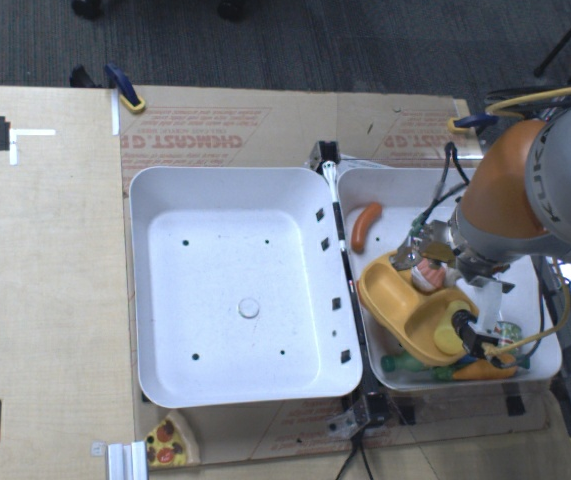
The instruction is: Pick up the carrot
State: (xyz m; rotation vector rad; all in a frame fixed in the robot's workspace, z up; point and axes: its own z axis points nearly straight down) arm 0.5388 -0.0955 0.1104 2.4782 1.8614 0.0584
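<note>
The carrot (485,372), orange with a green top pointing left, lies along the front wall of the right bin (405,190), partly tucked under a yellow scoop-shaped toy (405,303). My gripper (423,263) hangs low over the middle of the right bin, above the yellow toy's back rim and a small pink-and-white object (428,277). It is behind and to the left of the carrot, apart from it. The wrist and cables hide the gripper's tips.
A red-orange sausage-shaped toy (365,225) lies at the back left of the right bin. The left bin (155,268) holds a small white disc (249,309). A pizza-slice toy (168,444) lies on the bench in front of the left bin.
</note>
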